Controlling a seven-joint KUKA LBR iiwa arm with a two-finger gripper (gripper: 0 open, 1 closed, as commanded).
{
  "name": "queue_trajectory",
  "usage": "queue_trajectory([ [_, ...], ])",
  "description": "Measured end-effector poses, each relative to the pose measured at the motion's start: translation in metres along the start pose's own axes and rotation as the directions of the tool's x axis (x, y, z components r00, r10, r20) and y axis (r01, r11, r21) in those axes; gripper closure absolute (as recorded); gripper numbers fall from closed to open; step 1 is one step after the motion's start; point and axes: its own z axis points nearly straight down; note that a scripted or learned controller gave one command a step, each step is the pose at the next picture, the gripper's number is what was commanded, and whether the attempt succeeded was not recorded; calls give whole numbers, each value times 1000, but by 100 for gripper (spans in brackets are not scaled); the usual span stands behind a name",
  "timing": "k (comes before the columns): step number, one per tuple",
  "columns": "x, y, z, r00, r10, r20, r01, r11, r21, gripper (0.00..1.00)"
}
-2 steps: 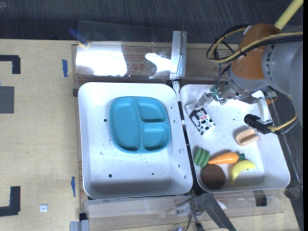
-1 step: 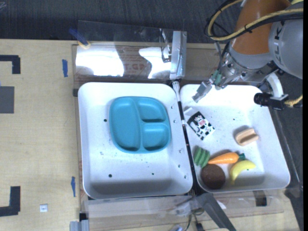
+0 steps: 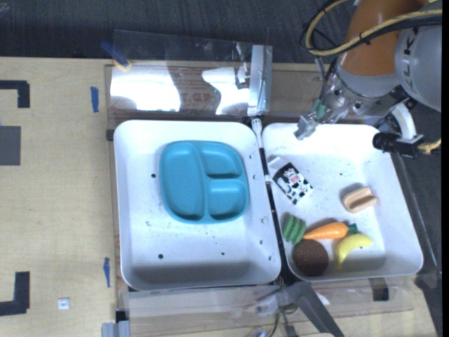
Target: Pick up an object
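We see the grey arm with its orange band [image 3: 379, 20] reaching in at the far right corner of the bench. Its two-finger gripper [image 3: 307, 126] hangs over the far edge of the right white bin [image 3: 403, 209], near that bin's far left corner. The fingertips look small and blurred; we cannot tell whether they are apart or together. Nothing shows between them.

In the right bin we note six things, all lying loose and well apart from the gripper. A small black-and-white patterned toy [image 3: 292, 182] lies near the bin's left wall, about midway along it. A tan hot-dog-shaped toy [image 3: 359, 199] lies toward the right side. Along the near edge sit a green ridged toy vegetable [image 3: 293, 228], an orange plastic carrot with a green top [image 3: 327, 231], a yellow plastic banana [image 3: 353, 246] and a dark brown round ball-like toy [image 3: 310, 256]. The carrot lies between the green vegetable and the banana, close to both; the brown ball sits just beside the green vegetable, nearer the bin's near edge.

The left white bin [image 3: 133, 244] carries a blue divided plastic plate [image 3: 203, 181], set toward its far half, with dark specks scattered on the bare floor around it.

A clear shiny sheet [image 3: 175, 83] stands beyond the left bin's far edge.
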Motion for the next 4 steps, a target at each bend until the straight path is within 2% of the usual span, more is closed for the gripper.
queue_trajectory([
  [1, 0, 0, 1, 1000, 1, -1, -1, 1000, 1, 0],
  [2, 9, -54, 31, 992, -127, -7, 127, 992, 9, 0],
  [3, 25, -40, 31, 976, 219, -2, -219, 976, 8, 0],
  [4, 3, -22, 31, 934, 356, -1, -356, 934, 8, 0],
])
